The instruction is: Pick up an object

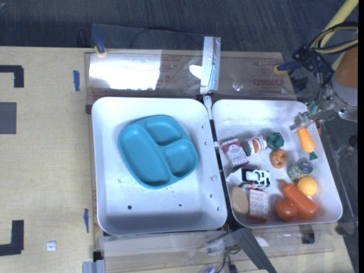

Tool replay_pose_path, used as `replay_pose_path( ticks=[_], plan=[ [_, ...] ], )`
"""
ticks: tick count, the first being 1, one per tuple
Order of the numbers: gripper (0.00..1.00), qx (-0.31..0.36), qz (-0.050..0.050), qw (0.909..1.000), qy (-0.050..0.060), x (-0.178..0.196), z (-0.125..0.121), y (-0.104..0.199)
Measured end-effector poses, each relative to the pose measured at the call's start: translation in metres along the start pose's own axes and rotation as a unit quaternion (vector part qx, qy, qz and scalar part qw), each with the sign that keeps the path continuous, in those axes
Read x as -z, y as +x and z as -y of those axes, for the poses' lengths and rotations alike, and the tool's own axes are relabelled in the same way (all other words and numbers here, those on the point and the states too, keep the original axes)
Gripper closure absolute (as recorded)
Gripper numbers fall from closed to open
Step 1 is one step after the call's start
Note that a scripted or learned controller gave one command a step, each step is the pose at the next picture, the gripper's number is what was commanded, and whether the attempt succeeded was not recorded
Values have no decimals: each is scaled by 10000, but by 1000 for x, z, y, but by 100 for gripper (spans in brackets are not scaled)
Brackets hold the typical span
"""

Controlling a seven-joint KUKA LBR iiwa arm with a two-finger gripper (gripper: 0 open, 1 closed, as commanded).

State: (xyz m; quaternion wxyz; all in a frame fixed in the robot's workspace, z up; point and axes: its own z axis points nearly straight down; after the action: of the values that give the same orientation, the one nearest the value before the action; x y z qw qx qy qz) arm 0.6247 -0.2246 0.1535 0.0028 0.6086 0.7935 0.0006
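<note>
The right bin [227, 114] holds several small items. Among them are an orange carrot [306, 140], a green piece [276, 139], a small jar [256, 145], a red-and-white packet [233, 151], an orange ball [278, 158], a black-and-white toy car [257, 177], a yellow lemon [307, 185] and an orange bottle [297, 199]. My gripper [302, 121] hangs at the bin's upper right corner, just above the top end of the carrot. Whether it touches the carrot cannot be made out.
The left bin [108, 198] bears a blue divided plate [158, 151]. A clear plastic sheet [148, 67] and a metal bracket [210, 64] lie behind the bins. Yellow and black cables [327, 38] hang at the upper right near the arm [347, 84].
</note>
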Motion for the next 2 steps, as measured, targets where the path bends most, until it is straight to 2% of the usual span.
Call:
replay_pose_path(
  ticks=[1,2],
  plan=[
    [100,1202,14,9927,-17,60,-8,5],
    [100,1739,-12,9848,1,78,78,92]
  ],
)
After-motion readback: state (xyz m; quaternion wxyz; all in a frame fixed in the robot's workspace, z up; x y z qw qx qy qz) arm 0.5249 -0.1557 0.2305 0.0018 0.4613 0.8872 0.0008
